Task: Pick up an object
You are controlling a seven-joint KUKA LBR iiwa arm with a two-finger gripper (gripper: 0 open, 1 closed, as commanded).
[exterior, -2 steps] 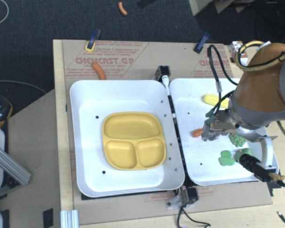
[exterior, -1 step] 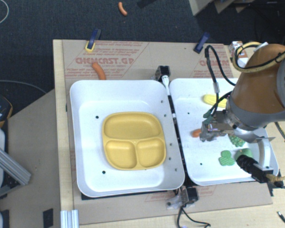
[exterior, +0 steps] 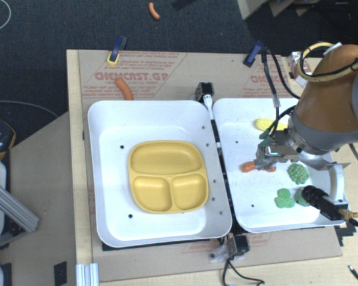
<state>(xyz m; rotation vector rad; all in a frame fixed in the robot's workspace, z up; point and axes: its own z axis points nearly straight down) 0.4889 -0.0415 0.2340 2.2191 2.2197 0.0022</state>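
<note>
Single fixed camera above bench (exterior: 77,159), looking down at a slant

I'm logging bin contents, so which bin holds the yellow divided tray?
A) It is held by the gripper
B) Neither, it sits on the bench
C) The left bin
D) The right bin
C: the yellow tray lies flat in the middle of the left bin, while the gripper is over the right bin near an orange piece.
</note>
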